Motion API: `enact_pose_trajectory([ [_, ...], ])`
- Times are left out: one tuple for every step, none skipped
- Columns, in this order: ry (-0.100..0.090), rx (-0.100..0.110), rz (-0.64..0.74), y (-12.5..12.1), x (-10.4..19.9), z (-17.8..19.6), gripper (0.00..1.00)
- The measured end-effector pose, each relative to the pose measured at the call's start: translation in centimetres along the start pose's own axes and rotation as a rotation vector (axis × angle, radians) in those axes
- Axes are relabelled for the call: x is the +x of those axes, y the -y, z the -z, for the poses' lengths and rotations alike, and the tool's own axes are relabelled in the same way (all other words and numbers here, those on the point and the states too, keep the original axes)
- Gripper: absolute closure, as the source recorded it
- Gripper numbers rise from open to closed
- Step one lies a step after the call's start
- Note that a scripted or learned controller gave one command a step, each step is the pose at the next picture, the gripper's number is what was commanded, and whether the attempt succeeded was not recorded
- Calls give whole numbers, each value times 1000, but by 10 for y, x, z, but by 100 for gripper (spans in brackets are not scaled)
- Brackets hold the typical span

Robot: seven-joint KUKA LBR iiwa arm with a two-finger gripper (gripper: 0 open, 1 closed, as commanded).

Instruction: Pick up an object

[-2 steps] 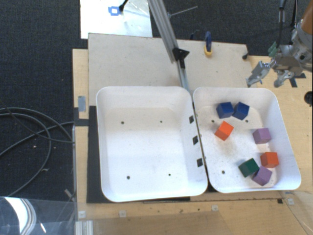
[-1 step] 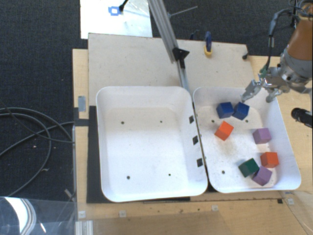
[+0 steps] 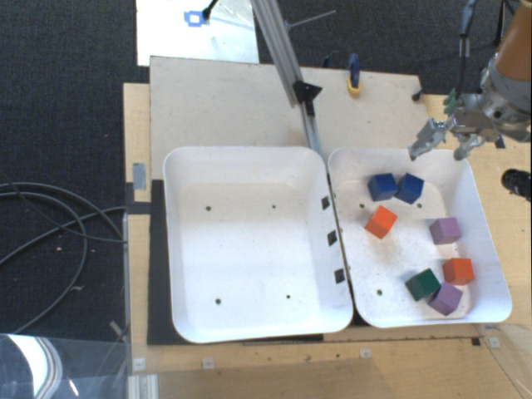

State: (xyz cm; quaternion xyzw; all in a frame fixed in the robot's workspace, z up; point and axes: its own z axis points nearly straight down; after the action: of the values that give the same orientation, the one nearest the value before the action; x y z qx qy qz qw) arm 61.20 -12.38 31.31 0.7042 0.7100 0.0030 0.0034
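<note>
Where blocks lie, two blue blocks [image 3: 396, 187], two orange [image 3: 381, 221], two purple [image 3: 445, 230], one green [image 3: 422, 284]

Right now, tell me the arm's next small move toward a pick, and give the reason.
Probably lower the open end effector toward the two blue cubes in the right white bin. It hangs over that bin's far rim with nothing between its fingers, and those touching cubes are the nearest blocks. The lone orange cube beyond them looks an easier grasp, standing apart.

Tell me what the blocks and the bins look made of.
Blocks, such as the orange one: likely painted wood or plastic, judging by the flat matte colour and crisp edges. Right bin and left bin: probably moulded white plastic, with smooth rounded rims.
</note>
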Motion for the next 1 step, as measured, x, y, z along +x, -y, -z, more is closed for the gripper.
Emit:
enact_pose_trajectory([
  [-1,14,-8,-2,-31,-169,0],
])
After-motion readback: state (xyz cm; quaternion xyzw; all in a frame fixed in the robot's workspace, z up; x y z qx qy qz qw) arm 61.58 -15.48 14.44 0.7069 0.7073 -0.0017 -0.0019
